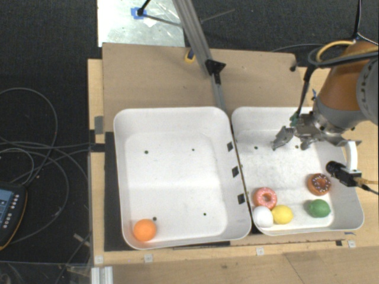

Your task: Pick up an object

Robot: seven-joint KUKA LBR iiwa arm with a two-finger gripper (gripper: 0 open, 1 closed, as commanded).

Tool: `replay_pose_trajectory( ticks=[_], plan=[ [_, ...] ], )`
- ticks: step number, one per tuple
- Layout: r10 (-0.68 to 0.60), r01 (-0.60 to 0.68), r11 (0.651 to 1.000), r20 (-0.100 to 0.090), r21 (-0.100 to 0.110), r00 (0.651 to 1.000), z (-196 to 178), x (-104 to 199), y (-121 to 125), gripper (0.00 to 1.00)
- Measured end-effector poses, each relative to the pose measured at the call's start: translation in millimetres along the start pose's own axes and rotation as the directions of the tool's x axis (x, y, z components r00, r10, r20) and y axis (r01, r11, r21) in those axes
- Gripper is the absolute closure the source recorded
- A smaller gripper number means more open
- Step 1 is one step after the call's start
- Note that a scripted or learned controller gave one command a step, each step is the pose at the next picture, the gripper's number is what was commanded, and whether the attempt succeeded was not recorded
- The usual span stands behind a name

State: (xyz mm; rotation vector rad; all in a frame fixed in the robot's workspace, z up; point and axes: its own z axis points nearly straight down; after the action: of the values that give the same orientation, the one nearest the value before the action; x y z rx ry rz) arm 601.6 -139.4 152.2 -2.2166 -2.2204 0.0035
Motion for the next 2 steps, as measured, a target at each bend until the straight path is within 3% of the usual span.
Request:
replay_pose_trajectory(
  ticks=[1, 2],
  plan=[
    [0.002, -0.002, 1.000, 0.001, -0.002, 1.000, 53.0, -7.8, 6.5, 0.00],
    [0.001, -0.001, 1.000, 0.002, -0.005, 1.000, 61.3, -7.5, 7.3, 0.00]
  ],
)
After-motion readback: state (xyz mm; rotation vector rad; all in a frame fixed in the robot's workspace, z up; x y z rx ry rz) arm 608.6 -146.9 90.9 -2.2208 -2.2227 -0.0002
